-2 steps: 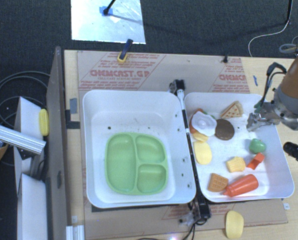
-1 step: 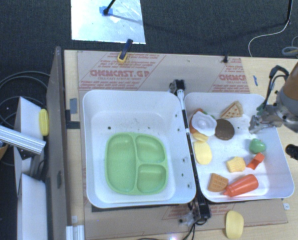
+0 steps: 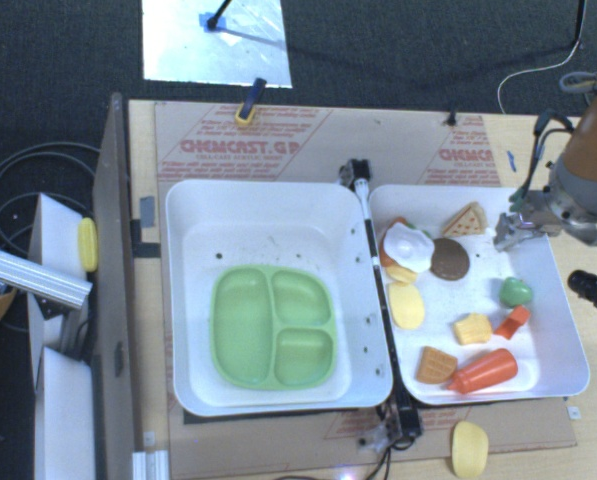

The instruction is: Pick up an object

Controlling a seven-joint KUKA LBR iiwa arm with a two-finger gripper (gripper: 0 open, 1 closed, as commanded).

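Showing the bench from above: a board printed in red with "CHEMCAST GP" lies under two white bins. The left bin holds a green divided tray. The right bin holds toy foods: an orange carrot, a white fried egg, a brown disc, a pale yellow piece, a waffle wedge, a tan cracker, a yellow cube, a green piece and a small red piece. The arm enters from the right; its gripper hangs over the right bin's upper right, beside the waffle wedge. Whether the jaws are open, or hold anything, cannot be told.
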